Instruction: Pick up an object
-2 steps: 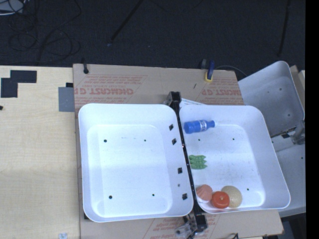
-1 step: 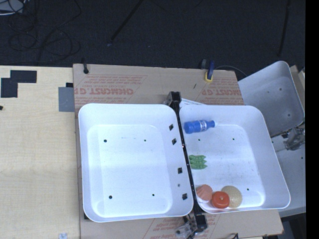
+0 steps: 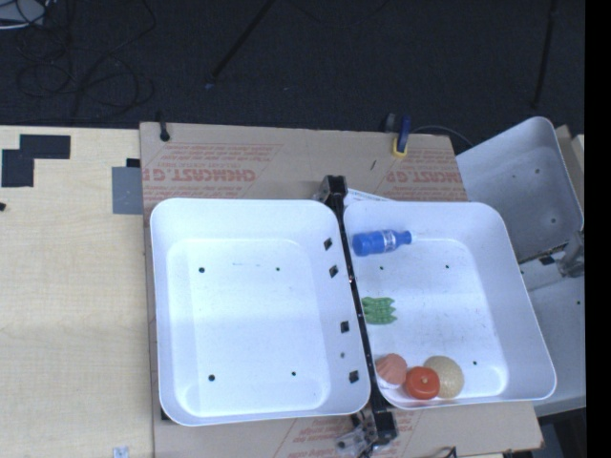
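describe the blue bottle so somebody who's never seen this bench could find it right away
Of the two white bins side by side, look in the right bin. Near its far left corner, close to the divider between the bins, the blue bottle lies on its side with its cap end pointing right. It is the only blue thing there; the green item and the three round, reddish and tan pieces sit nearer the front.

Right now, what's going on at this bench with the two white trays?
Nothing is being handled at this moment. The right bin holds a blue bottle lying on its side near the back, a small green item in the middle, and a pink piece, a red piece and a tan round piece clustered at the front corner. All rest untouched.
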`<state>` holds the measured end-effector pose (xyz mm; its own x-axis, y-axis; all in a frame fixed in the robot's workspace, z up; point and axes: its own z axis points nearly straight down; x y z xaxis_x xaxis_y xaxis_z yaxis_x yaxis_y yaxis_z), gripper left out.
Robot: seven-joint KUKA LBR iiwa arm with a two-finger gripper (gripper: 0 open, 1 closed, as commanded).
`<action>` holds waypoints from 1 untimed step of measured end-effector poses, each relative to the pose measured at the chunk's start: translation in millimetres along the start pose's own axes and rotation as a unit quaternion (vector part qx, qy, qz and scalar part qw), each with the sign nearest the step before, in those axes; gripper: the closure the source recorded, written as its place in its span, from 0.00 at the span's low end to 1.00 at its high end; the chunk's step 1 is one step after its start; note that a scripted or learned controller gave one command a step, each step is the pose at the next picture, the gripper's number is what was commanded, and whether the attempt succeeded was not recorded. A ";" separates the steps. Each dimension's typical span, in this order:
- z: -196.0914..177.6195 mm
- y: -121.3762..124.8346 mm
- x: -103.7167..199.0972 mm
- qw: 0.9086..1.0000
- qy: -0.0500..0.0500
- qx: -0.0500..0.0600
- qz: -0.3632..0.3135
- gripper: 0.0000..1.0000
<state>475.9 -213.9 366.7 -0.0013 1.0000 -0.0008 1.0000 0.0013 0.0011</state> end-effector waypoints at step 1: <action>22.5 -0.1 0.6 1.000 0.001 0.002 0.001 1.00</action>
